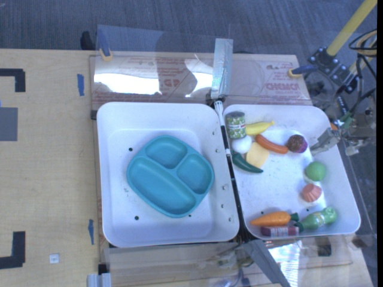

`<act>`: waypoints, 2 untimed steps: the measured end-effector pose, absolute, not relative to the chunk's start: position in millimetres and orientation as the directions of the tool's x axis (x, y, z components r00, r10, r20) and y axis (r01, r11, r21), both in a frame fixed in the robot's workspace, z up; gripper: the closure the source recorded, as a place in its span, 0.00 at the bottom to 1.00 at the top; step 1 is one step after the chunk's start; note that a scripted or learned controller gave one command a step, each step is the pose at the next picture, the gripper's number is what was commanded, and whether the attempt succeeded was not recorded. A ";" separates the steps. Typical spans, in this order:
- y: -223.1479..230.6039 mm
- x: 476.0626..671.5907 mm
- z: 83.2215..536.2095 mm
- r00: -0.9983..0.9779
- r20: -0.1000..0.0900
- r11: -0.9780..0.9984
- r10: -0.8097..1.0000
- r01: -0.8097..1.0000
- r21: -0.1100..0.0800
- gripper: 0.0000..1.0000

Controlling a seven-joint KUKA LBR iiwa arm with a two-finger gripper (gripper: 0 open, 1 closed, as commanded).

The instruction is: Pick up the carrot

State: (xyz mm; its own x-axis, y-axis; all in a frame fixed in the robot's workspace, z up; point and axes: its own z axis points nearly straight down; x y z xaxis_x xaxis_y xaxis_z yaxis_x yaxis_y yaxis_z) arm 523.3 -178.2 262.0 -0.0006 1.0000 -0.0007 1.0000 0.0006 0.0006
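Observation:
The carrot is orange with a green leafy end pointing right. It lies flat near the front edge of the right bin. A small bottle with a red label lies right against its front side. A green vegetable touches its leafy end.
The right bin also holds a green can, a banana, an orange-red pepper, a yellow wedge, a purple onion, a green ball and an orange fruit. In the left bin lies a teal divided plate. Cables and metal fittings crowd the right bin's right rim.

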 end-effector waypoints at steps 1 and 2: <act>-90.3 477.8 165.9 -0.005 0.003 0.005 1.000 1.000 -0.008 0.00; -50.4 480.2 184.5 -0.170 -0.001 0.170 0.986 0.986 0.002 0.00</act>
